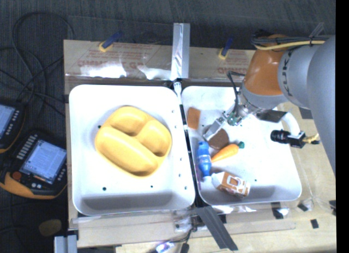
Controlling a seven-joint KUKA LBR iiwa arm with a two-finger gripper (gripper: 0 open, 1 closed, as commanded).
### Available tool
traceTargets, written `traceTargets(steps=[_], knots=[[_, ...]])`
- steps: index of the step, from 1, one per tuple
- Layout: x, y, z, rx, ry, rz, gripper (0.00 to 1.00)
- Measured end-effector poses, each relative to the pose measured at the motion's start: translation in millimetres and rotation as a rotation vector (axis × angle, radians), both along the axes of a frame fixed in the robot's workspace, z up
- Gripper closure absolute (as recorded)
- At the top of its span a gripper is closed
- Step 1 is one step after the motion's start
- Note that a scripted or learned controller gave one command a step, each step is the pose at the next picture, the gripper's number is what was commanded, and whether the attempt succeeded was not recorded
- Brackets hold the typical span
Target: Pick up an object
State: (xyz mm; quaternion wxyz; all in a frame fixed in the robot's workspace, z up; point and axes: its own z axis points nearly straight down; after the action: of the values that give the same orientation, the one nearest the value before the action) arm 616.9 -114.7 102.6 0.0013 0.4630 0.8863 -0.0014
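Observation:
My gripper (214, 129) is low in the right bin (272, 184), near its left side, reaching in from the upper right. Its tip sits right over a small brown object (219, 139), partly covering it; I cannot see whether it touches or grips it. An orange carrot (225, 151) lies just below that. A blue bottle (204, 161) lies along the bin's left wall. An orange block (193, 118) stands to the left of the gripper. A white and orange carton (231, 184) lies near the front wall.
The left bin (87, 186) holds a large yellow rounded object (132, 139) that takes up its middle. The divider between the two bins (186, 154) runs close to the bottle and the orange block. Bare floor shows in the right bin's right half.

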Motion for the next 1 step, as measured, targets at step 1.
traceTargets(steps=[1], knots=[[-65.9, 14.2, -12.5, 0.004, -0.015, -0.221, 0.00]])
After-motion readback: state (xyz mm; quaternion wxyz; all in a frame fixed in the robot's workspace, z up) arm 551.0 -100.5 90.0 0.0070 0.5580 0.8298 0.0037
